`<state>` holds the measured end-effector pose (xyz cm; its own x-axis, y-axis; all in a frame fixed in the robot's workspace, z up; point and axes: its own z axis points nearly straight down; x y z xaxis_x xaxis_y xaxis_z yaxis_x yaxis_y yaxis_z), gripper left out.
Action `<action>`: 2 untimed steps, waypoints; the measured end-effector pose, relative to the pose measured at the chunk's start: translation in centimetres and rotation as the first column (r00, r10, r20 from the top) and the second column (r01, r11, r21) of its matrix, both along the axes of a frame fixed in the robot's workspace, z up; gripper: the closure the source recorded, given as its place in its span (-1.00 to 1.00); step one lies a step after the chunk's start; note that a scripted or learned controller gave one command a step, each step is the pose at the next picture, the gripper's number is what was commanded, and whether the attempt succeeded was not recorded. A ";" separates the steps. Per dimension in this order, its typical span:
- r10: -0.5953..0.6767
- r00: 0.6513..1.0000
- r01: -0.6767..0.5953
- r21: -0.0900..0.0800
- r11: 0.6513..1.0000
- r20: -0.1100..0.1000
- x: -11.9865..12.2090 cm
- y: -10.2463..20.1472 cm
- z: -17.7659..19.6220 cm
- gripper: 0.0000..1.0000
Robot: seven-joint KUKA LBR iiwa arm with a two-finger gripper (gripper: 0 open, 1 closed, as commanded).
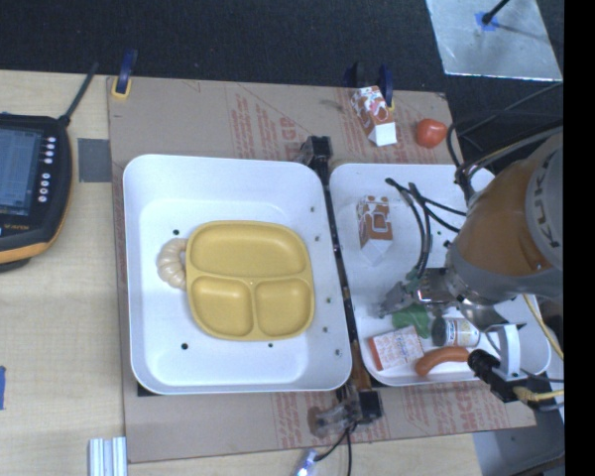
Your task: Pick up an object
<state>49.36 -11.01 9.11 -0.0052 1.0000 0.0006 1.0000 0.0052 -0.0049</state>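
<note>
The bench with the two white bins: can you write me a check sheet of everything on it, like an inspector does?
Surface: cardboard-covered bench bearing left white bin and right white bin, side by side.
Job's things: right bin holds a clear packet with a brown label, a green item, a red-and-white card and an orange sausage-shaped toy.
Clutter: yellow three-compartment plastic tray in the left bin, beige lump at its left edge; small carton and red ball outside the bins.
Claw: claw low over the right bin; grip unclear.
Cables: black cables over the right bin.
Surroundings: orange-edged tablet at left.
</note>
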 end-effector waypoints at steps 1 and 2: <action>0.002 1.000 -0.002 0.000 1.000 -0.002 0.0 -0.1 1.0 1.00; -0.002 1.000 0.002 -0.001 1.000 0.003 -1.8 -3.9 5.8 1.00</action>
